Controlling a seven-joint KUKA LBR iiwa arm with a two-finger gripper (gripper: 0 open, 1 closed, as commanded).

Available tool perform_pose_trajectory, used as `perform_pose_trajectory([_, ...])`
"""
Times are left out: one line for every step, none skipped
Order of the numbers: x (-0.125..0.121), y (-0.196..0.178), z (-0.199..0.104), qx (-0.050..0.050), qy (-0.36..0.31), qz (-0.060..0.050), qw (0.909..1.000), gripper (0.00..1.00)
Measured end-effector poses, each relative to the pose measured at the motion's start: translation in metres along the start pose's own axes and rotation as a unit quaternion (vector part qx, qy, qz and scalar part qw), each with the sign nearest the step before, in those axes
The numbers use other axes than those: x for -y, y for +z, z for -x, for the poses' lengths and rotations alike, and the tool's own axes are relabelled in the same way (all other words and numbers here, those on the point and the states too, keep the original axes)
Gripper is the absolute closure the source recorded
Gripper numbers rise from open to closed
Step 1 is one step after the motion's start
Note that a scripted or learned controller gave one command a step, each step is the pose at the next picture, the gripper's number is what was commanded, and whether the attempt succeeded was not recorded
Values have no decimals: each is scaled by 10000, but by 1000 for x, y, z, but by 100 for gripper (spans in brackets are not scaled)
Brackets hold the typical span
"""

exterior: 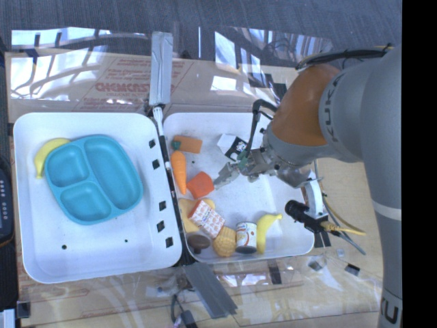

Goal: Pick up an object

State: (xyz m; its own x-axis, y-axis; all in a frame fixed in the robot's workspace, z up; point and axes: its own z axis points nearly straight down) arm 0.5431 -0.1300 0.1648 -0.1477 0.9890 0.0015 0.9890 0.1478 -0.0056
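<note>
My gripper (227, 174) hangs over the middle of the right bin (287, 125), its tip pointing left and down. Just left of the tip lies an orange-red cube (200, 184), close to it; whether they touch is unclear. A carrot (179, 171) lies along the bin's left wall, with a small orange block (188, 143) above it. Along the near wall sit a red-and-white snack packet (206, 219), a yellow waffle-like piece (224, 241), a small can (246, 236) and a banana (268, 225). Nothing shows held in the gripper.
The left bin (27, 251) holds a blue divided plate (95, 178) and a yellow banana (45, 153) at its far left. A white-and-black tag (232, 145) lies near the gripper. My arm (314, 115) covers the right bin's right side. Cardboard (123, 84) lies behind the bins.
</note>
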Motion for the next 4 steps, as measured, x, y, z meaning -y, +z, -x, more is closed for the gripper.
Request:
perform_pose_trajectory([-39, 65, -21, 17, 219, 65, 9997, 0])
perform_pose_trajectory([-26, 64, -27, 32, -247, 126, 9996, 0])
perform_pose_trajectory([-27, 53, -28, 26, -275, 132, 9995, 100])
perform_pose_trajectory([-27, 54, -28, 30, -275, 127, 9995, 0])
